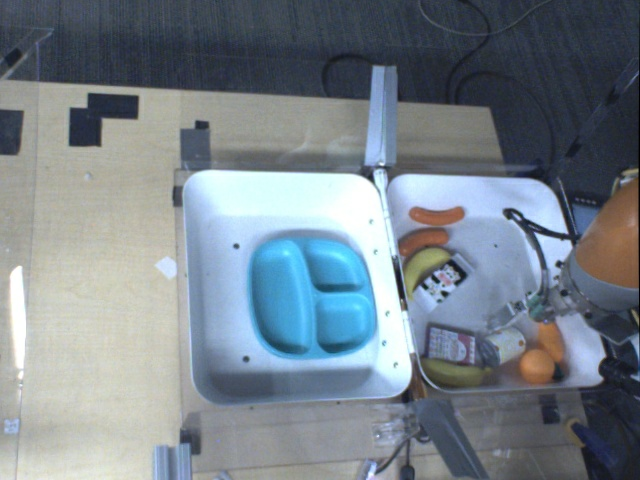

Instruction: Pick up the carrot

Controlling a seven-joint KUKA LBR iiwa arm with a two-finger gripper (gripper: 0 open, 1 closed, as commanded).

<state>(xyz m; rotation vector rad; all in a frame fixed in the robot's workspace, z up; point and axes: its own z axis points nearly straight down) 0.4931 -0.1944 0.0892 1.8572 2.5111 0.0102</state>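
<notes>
The carrot (551, 339), a short orange tapered piece, lies near the right bin's front right corner. It touches a round orange fruit (537, 367) in front of it. My gripper (524, 313) hangs low over the right bin (480, 190), just left of and behind the carrot's top end. The grey wrist and its orange band (612, 246) come in from the right edge. The wrist covers part of the carrot's far end. Nothing shows as held.
Also in the right bin are two orange-red sausage shapes (437, 214) (424, 238), a banana (425, 266), a small card box (444, 277), a dark packet (450, 344), a second banana (455, 372) and a white piece (503, 347). The left bin (215, 268) holds a blue divided tray (310, 296).
</notes>
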